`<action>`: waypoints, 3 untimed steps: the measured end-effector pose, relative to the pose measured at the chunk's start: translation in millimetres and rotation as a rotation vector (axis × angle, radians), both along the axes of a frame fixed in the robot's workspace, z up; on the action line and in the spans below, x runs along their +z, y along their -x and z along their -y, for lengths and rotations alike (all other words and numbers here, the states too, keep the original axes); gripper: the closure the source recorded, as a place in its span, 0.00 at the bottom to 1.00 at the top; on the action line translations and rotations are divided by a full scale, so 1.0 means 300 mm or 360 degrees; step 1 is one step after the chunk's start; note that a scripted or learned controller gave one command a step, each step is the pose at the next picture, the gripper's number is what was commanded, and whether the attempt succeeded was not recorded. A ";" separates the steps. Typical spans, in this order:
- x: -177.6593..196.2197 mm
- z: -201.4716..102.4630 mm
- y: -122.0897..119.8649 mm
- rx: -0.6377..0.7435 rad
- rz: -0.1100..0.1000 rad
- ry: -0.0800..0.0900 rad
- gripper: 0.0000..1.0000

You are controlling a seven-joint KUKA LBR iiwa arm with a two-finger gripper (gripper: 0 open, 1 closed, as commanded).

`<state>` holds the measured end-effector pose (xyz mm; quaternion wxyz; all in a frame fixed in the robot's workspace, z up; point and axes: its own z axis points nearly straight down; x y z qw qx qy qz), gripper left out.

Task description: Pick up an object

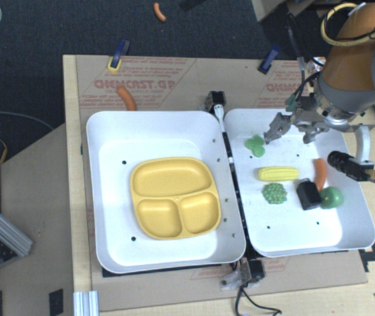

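White left bin [108, 143] holds a yellow divided plate [172, 176] with nothing on it, lying at the bin's middle. Beside it, the right bin [292, 232] carries all the loose pieces. A green leaf [255, 145] lies at upper left, a corn cob [279, 174] below it, and a bumpy green lump [274, 193] just under the cob. To the right are an orange carrot [319, 172], a black block [308, 195] and a green ball [333, 197]; block and ball are touching.

Both bins rest on a cardboard sheet [174, 78]. An orange stick [127, 98] lies on the sheet above the left bin, and two clamps [116, 56] grip its top edge. Another orange bit [159, 11] lies on the dark floor at the top of the frame.

The gripper [291, 134] hangs over the upper part of the right bin, fingers spread wide with nothing between them. One fingertip is just to the upper right of the leaf; whether they touch cannot be told. Nothing lies over the leaf.

The cob's long axis runs left to right, almost level. The carrot's runs top to bottom, leaning slightly. The leaf shows no clear long axis.
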<state>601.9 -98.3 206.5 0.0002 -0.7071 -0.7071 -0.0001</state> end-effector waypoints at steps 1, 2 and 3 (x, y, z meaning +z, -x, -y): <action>-0.204 -0.024 -0.008 0.0002 -0.0012 -0.0002 0.00; -0.358 -0.011 0.016 -0.0002 -0.0012 -0.0002 0.00; -0.410 -0.013 0.018 -0.0001 -0.0007 -0.0001 0.00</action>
